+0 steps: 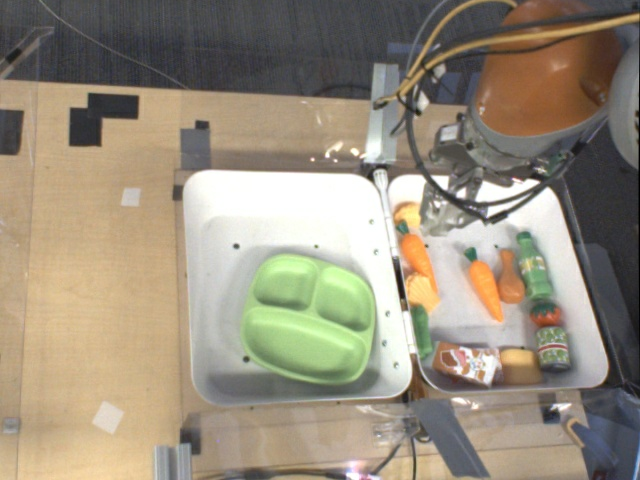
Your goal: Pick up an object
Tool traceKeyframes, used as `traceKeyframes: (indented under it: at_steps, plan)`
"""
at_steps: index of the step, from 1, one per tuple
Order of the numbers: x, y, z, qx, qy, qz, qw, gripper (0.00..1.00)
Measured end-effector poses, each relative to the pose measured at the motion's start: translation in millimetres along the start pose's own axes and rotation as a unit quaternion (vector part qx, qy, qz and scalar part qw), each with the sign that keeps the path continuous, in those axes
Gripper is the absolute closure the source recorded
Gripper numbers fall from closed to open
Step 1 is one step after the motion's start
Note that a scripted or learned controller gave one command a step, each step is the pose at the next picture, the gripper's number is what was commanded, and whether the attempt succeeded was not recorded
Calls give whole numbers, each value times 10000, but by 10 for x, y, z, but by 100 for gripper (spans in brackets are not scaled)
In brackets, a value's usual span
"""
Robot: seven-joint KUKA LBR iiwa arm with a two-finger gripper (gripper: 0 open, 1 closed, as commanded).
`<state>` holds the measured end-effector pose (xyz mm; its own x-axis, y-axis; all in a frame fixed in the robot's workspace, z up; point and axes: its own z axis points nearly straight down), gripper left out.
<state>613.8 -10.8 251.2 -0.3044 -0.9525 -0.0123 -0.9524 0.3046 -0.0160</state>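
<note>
My tool [440,211] hangs over the right bin's [590,353] far end, since the carrots [484,286] lie there; its spread I cannot tell.

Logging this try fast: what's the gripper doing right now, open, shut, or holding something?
Gripper: cannot be told from this view; it hangs over the back of the right bin, with no item seen in its grasp.

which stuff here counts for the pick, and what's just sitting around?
In play:
- tool, over the right bin's far end
- right bin: two carrots, green bottle, red-capped bottle, brown carton, other small toy foods

Lying about:
- left bin
- green divided plate in it
</note>
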Motion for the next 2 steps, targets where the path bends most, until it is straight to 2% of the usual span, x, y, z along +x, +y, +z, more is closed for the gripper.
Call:
traceKeyframes:
  at_steps: [1, 2]
  plan:
    - [662, -446, 123, -43, 43, -589, 9982, 100]
    - [1268, -800, 1139, -90, 32, -1504, 9886, 100]
